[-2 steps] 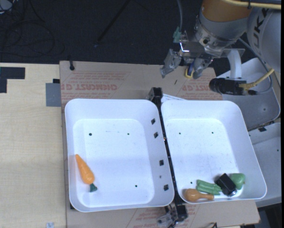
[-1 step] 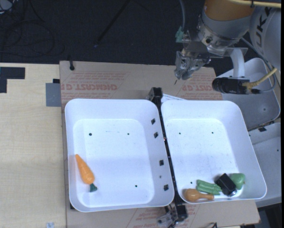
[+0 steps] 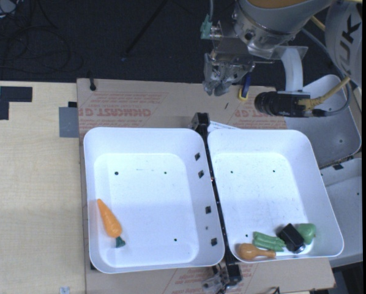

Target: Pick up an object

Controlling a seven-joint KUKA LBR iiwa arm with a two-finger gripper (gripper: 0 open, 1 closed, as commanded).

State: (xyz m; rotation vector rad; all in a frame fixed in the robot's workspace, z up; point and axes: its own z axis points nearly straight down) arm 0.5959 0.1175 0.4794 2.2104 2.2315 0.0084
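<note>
White plastic makes up the two shallow bins that sit side by side on a brown cardboard sheet, joined along a black clamp strip down the middle.

The left white bin holds one thing: a small orange toy carrot with a dark green stub, lying near the bin's front-left corner, tip toward the back.

The right white bin holds four things, all bunched in its front-right corner. One green pod-shaped toy lies flat; just in front of it lies one orange-brown pear-shaped toy. One small black block rests tilted between the pod and one rounded light-green toy, touching or overlapping both as far as can be seen.

One grey metal two-finger gripper hangs from the arm beyond the back edges of the bins, above the cardboard and well apart from every toy. Nothing is seen between its parts, but from this angle it cannot be told whether it is spread or closed. A blue-and-yellow piece hangs just beside it.

On the light wooden bench top to the left lie two dark flat patches and one grey square patch.
</note>
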